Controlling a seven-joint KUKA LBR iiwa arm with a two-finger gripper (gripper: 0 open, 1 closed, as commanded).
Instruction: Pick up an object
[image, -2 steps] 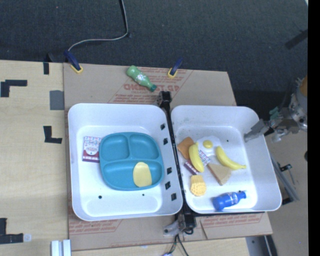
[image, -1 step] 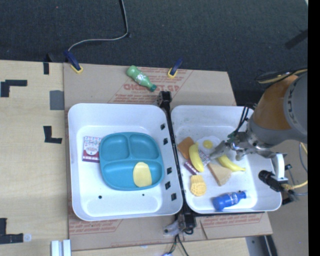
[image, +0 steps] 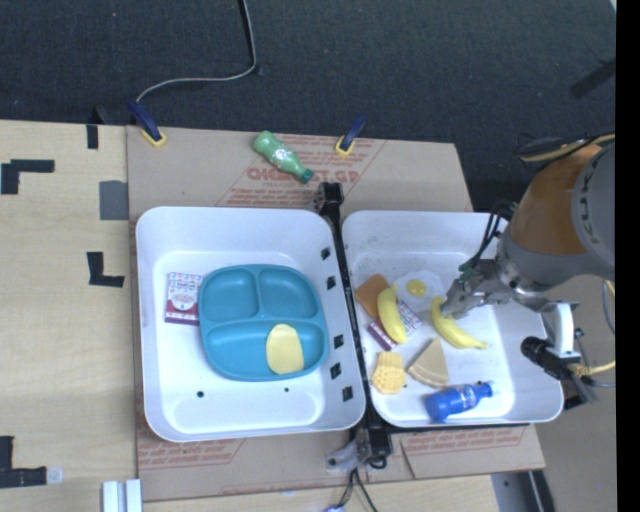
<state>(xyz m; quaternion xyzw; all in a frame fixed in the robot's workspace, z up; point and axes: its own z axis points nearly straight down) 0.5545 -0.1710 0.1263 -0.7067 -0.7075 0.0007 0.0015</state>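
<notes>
My gripper (image: 462, 298) hangs low in the right bin (image: 530, 400), at the upper end of a yellow banana (image: 459, 330) that lies on the bin floor. It seems to touch or nearly touch the banana there. The bin also holds a second banana (image: 391, 316), a fried egg (image: 417, 290), an orange slice (image: 371, 291), a bread wedge (image: 431, 365), a yellow corn piece (image: 388, 374) and a blue bottle (image: 457, 399).
The left bin (image: 160, 240) holds a blue divided plate (image: 250, 300) with a yellow piece (image: 284, 349) in it, and a small red-and-white packet (image: 182, 297) beside it. A green bottle (image: 282, 157) lies on the cardboard behind the bins.
</notes>
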